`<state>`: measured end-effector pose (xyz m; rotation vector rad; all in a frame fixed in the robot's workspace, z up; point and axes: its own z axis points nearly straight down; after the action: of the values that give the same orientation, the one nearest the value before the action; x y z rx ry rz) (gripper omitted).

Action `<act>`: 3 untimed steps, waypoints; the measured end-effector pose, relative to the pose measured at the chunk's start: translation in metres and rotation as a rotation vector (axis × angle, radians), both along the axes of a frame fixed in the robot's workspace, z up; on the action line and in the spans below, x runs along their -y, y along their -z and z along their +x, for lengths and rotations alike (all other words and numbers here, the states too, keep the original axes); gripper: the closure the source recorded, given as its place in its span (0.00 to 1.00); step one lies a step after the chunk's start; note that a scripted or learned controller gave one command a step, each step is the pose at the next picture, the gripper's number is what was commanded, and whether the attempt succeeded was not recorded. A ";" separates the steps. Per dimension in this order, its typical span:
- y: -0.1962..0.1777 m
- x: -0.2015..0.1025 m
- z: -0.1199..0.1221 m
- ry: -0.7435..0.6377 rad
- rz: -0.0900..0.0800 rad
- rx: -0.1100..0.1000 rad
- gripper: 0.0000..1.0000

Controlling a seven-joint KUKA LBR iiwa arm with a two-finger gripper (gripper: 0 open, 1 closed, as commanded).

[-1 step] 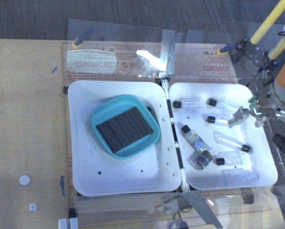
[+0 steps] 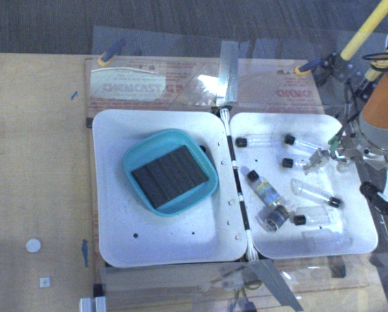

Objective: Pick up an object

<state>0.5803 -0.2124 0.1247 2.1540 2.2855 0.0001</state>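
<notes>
You were at the approach step: the gripper [image 2: 318, 159] hung low over the right bin [image 2: 359, 242], reaching in from the right side, with its fingers parted and nothing visibly between them. Several clear vials with black caps lay scattered in that bin, and the nearest vial [image 2: 297, 143] sat just beside the fingertips, up and to their left, while another vial [image 2: 314, 192] lay just below them. A small bottle [image 2: 266, 197] with a printed label lay closer to the divider between the bins. In my judgement your next move called for centring the fingers across one vial's narrow body and descending before closing, since clear round tubes would likely roll or slip from a skewed pinch. Room was fair: the vials lay mostly apart from one another, though the arm stood close to the bin's right wall. The left bin [image 2: 109, 226] held a teal tray [image 2: 136, 155] with a dark slatted insert [image 2: 169, 176], well apart from the gripper.
</notes>
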 end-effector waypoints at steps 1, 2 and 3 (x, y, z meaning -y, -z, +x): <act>0.032 0.000 0.052 -0.124 0.009 0.002 0.00; 0.014 -0.013 0.086 -0.176 0.000 -0.003 0.00; 0.038 -0.064 0.087 -0.202 0.000 0.000 0.00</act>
<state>0.6677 -0.1479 0.0864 1.9119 2.4908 0.0005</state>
